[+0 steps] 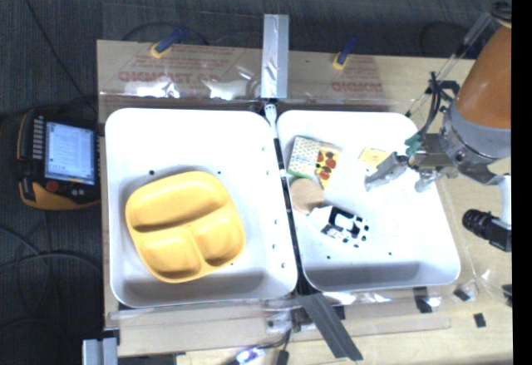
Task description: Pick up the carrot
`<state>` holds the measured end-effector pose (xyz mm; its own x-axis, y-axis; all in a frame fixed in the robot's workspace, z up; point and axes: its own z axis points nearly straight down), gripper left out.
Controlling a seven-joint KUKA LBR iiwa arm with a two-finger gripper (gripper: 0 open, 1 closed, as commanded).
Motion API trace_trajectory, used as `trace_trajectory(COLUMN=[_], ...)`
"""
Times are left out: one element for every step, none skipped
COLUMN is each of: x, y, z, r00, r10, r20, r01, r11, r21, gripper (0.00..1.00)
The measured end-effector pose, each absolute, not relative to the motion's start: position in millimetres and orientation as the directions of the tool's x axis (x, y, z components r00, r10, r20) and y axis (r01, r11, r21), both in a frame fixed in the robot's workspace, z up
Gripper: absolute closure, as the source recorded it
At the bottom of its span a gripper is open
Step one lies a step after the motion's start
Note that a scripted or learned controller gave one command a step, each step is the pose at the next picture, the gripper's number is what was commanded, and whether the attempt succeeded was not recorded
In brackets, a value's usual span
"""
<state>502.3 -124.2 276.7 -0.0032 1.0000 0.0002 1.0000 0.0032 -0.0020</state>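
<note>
Faint reddish print on clear plastic sheet [183, 76], too blurred to read

Carrot [329, 164], seemingly small orange piece, indistinct, in right-hand bin [416, 272]

A divided tray [184, 224] lies in the left bin [125, 126]; a card [313, 160] lies in the right bin [432, 259].

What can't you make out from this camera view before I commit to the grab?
- Carrot: no item in the right bin is clearly one; the items are too small and blurred.
- Gripper: finger gap too small to judge.
- Tan object: partly under the patterned card.
- Arm: cut off by the right edge.
</note>
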Motion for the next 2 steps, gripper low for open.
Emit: trace_trajectory(x=[570.9, 644.8], y=[-144, -95], z=[291, 213], r00=[0.218, 0.145], r10=[0.976, 0.989], r20=[-0.001, -0.001], r01=[0.976, 0.989], r11=[-0.218, -0.145], r21=[-0.002, -0.003], gripper=[0.0, 0.0])
